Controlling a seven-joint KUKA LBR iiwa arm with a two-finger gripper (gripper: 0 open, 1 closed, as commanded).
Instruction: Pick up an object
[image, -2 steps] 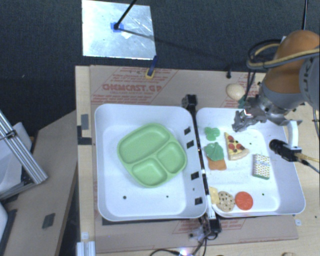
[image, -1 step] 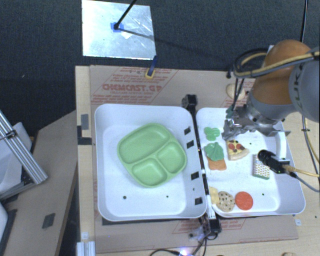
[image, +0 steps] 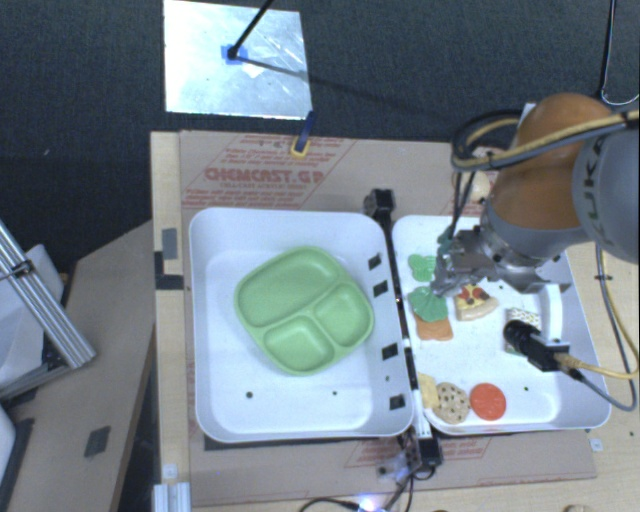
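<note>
Toy pizza slice (image: 474, 301): centre of right bin (image: 580, 395), touching/just beside gripper (image: 462, 268), whose finger state can't be told. Nearby: green leafy toys (image: 427, 300) w/ orange piece (image: 434, 328) toward bin's left edge; choc-chip cookie (image: 451, 402) and red disc (image: 488, 400) at near edge. Left bin (image: 215, 300): green 3-compartment plate (image: 303, 309), centre.

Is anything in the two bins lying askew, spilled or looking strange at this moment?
Little stands out. The green divided plate sits turned at an angle to the left bin's walls. In the right bin the toy foods lie loosely scattered: pizza slice, cookie, red disc. Nothing looks spilled or broken.
</note>
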